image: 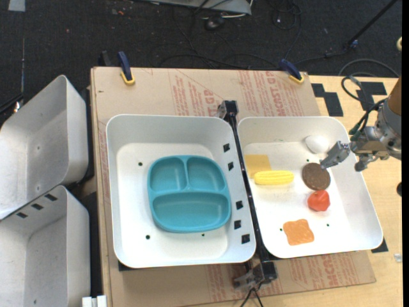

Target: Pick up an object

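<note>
Orange comes first as we look from the near edge: a flat orange piece [298, 231] lies at the front of the right bin [364, 190], on its white floor. Just behind it sits a small red piece [319, 201], and behind that, nearly touching, a round brown disc [316, 176]. To the left of the disc we see a yellow corn cob [274, 178] lying on its side, with a pale yellow square slice [257, 164] just behind it. Farther back, near the bin's rear right part, rests a small white lump [316, 144].

The left bin [124, 190] holds a teal divided plate [189, 193] with three compartments, lying flat near its middle. Both bins sit side by side on a brown cardboard-covered surface [192, 88], and two spare white bins [38, 152] stand off to its left.

At the right bin's far right side we see the hand [350, 155], reaching in from the right. Its two fingers stand apart with nothing between them; one fingertip [333, 156] hangs just above and right of the brown disc, the other [367, 158] is over the bin's right rim. We cannot tell whether that fingertip touches the disc.

At the back edge of the surface, two yellow-tipped clamps [128, 75] grip the cardboard.
</note>
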Controlling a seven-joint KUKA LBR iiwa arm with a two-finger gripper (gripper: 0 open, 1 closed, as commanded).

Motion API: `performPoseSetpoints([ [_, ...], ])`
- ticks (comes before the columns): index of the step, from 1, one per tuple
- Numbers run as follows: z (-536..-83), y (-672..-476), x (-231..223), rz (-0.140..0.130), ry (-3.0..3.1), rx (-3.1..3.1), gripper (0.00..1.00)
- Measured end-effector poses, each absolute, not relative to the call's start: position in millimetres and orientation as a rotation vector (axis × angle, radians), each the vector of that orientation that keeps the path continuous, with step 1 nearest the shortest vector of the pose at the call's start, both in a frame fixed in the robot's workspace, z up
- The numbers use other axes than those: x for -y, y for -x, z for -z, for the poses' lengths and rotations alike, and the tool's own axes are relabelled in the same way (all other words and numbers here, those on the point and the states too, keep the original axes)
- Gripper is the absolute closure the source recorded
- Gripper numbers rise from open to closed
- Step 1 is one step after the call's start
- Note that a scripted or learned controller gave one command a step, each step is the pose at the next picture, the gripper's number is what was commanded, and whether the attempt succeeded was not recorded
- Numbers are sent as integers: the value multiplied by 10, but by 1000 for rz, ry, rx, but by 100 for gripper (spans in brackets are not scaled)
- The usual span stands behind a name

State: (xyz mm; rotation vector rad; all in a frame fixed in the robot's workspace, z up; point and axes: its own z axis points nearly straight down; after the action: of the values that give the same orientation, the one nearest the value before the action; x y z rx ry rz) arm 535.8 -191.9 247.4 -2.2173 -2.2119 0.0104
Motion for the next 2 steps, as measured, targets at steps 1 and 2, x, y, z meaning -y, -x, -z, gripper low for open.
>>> performPoseSetpoints([
  [1,-2537,-5384,1914,-1,2221,2223,0],
  [2,-2105,-5404,1898,-3,2220,2219,0],
])
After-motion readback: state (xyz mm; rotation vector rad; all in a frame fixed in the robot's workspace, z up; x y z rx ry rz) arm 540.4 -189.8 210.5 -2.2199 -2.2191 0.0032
